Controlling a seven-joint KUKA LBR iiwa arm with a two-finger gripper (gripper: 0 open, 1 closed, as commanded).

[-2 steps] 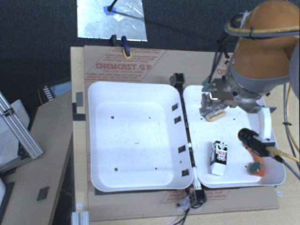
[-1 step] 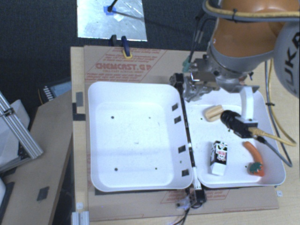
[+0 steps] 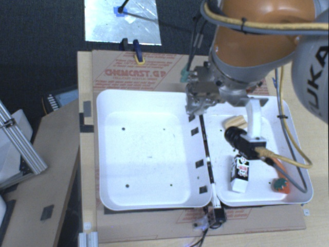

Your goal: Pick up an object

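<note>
Honestly, I can't tell how my pincer [image 3: 198, 107] stands, hanging over the right bin's [image 3: 295, 133] far left corner, so I'd aim squarely above the small black-and-white carton [image 3: 240, 174] by the near edge before dropping, since the orange carrot toy [image 3: 280, 181] crowds it.

in the right bin [image 3: 295, 138] a small box [image 3: 239, 174] lies left of a carrot toy [image 3: 280, 181].
</note>
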